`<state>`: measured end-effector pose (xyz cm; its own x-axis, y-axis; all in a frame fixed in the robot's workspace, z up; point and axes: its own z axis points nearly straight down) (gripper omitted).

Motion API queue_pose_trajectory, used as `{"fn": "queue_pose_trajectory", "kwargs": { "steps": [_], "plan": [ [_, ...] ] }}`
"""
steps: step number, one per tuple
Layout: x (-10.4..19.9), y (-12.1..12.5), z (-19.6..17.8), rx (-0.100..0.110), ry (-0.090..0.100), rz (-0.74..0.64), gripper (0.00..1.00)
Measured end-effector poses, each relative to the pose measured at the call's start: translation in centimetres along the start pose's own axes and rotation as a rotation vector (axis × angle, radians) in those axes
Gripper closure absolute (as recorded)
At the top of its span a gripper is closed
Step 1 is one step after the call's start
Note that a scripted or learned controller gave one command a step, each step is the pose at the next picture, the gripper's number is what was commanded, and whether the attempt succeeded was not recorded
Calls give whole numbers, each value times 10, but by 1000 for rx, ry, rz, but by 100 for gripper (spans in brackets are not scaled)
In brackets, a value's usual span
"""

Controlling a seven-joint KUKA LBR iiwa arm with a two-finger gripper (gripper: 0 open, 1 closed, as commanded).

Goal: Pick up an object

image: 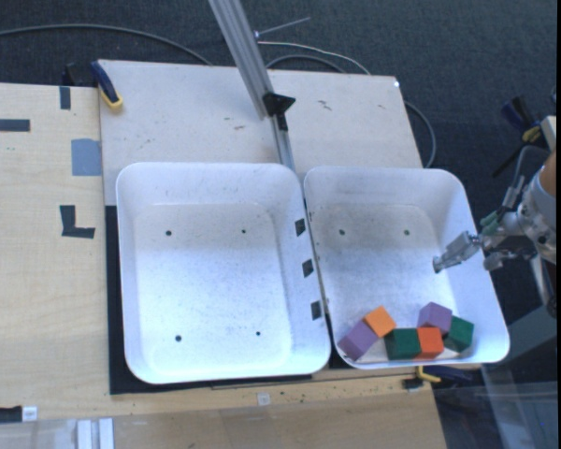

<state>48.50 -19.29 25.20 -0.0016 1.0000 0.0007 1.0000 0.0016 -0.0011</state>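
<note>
Right now the gripper (pixel 463 249) hangs over the right edge of the right bin (pixel 383 181), reaching in from the right, and whether it is released or clenched I cannot tell from this slant; nothing shows in its grasp. The candidates for picking all sit crowded in that bin's near right corner: a purple block (pixel 358 340) at the left of the cluster, an orange block (pixel 380 321) just beside it, a dark green block (pixel 403 343) touching a red-orange block (pixel 430 341), then a second purple block (pixel 435 315) and another green block (pixel 461 332) against the right wall. The left bin (pixel 140 195) lies beside it.

By my reading, the approach step is in hand, with no grasp made yet. The next move calls for travelling nearer toward the cluster and descending on one block; the tight packing may foul the descent, so an outer piece such as the left purple block looks easiest.
</note>
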Motion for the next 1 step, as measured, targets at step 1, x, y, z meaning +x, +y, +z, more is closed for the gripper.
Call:
{"fn": "queue_pose_trajectory", "kwargs": {
  "steps": [1],
  "plan": [
    [-16,25,138,8,1,1,0]
  ]
}}
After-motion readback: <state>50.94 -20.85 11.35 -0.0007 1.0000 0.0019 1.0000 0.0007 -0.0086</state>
